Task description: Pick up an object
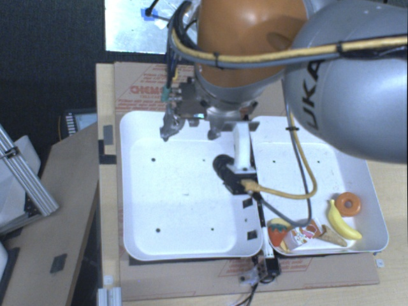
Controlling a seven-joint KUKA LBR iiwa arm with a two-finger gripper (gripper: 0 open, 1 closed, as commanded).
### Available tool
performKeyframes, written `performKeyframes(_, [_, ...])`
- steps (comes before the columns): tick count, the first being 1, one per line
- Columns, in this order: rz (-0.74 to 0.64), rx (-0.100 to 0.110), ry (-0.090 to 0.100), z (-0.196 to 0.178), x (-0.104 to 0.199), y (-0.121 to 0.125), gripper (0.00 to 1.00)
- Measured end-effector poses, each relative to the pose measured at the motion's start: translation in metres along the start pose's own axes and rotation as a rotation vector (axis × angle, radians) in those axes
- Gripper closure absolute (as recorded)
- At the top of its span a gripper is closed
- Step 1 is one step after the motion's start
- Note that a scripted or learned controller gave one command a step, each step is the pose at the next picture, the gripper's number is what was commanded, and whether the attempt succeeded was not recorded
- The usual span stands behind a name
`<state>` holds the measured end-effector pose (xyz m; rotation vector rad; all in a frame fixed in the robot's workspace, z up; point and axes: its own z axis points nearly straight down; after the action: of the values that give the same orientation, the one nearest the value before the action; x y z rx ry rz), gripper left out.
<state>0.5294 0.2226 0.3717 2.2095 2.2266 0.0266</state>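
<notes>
Several small objects lie in the front right corner of the right bin (357, 164): a yellow banana (342, 221), an orange ring-shaped piece (348, 203), a red and white packet (298, 236) and a red-orange round item (278, 232). My gripper (191, 132) hangs over the back edge of the left bin (137, 190), far from those objects. Its fingers (167, 130) are spread apart with nothing between them.
The arm's big orange and grey body covers the back of both bins. A yellow cable (299, 187) loops down over the right bin. A black divider strip (261, 218) runs between the bins. Cardboard (137, 88) lies under them.
</notes>
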Motion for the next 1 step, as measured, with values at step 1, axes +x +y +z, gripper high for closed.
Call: performKeyframes(1, [0.005,0.011,-0.007,-0.0006,-0.002,0.0016,1.0])
